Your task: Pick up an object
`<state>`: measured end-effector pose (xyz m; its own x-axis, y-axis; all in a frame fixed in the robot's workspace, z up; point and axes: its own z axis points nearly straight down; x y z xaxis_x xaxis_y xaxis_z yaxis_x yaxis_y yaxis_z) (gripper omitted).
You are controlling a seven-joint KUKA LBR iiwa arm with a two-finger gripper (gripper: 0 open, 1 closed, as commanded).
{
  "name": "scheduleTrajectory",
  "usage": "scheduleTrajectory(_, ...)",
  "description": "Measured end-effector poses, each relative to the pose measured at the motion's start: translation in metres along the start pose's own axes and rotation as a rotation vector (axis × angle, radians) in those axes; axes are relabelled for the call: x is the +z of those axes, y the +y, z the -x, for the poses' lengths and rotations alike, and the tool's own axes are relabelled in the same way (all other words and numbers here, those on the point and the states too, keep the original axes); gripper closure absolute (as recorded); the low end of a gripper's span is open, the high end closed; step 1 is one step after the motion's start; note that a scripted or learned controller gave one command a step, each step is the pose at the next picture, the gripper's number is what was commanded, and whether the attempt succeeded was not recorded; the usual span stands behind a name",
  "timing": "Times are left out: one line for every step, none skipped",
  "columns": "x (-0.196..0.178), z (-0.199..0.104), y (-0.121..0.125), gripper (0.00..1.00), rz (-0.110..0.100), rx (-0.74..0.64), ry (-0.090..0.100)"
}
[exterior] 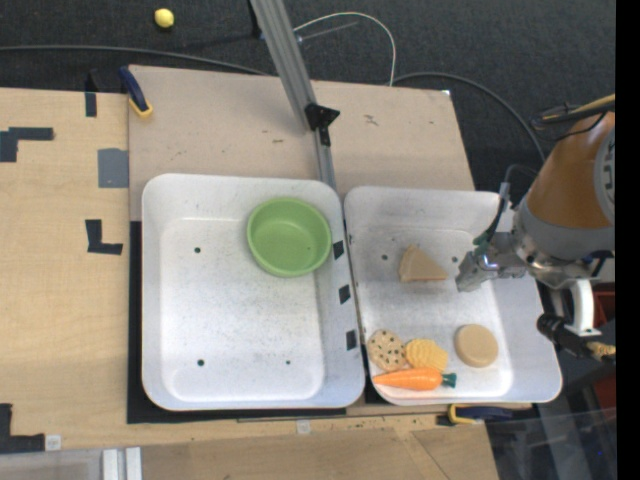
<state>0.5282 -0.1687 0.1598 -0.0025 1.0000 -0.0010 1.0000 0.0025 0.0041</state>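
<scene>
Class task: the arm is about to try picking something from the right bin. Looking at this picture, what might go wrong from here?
1. The hand sits beside the tan wedge, not over it; closing there may only nudge it away.
2. The cookie, cracker and carrot are packed together at the right bin's front edge, so a grasp there could catch two items or none.

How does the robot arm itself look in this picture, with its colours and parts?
The arm is bulky and rounded, with a broad orange band above a grey section. At its end sits a small metallic silver gripper. A thin dark cable runs beside the wrist, and a white and black part hangs below it.
</scene>
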Motion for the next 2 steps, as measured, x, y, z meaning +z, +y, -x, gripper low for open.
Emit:
scheduleTrajectory(-0.063,-0.003,0.002,1.00,0.002,0.000,-0.001)
scheduleTrajectory(-0.074,-0.003,0.003,1.00,-0.004,0.001,0.001)
